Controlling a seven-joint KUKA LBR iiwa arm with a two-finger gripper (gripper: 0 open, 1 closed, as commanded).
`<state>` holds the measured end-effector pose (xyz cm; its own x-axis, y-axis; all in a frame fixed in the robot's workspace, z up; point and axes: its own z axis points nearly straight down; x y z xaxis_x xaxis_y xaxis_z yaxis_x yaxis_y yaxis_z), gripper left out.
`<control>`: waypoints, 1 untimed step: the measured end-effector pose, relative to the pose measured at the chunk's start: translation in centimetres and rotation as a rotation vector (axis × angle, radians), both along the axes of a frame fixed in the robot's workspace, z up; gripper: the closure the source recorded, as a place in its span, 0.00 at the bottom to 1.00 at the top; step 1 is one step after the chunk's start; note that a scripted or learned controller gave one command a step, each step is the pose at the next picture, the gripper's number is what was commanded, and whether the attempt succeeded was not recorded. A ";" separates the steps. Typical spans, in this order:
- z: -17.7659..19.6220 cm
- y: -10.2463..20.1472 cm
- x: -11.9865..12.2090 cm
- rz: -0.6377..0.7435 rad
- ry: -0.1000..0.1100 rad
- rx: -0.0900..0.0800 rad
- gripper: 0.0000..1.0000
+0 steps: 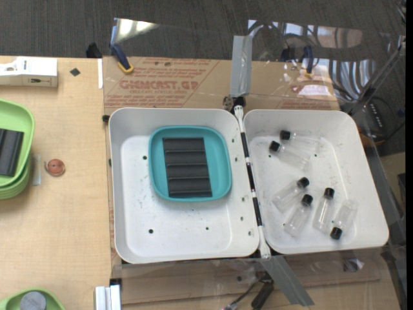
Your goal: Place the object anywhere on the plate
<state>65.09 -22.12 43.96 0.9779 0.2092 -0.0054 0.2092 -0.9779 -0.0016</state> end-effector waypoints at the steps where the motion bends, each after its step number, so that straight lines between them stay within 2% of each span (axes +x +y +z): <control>1: 0.0 0.0 0.2 -0.006 -0.002 0.000 0.00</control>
<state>65.32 -22.10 44.01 0.9791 0.2033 -0.0038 0.2033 -0.9791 -0.0010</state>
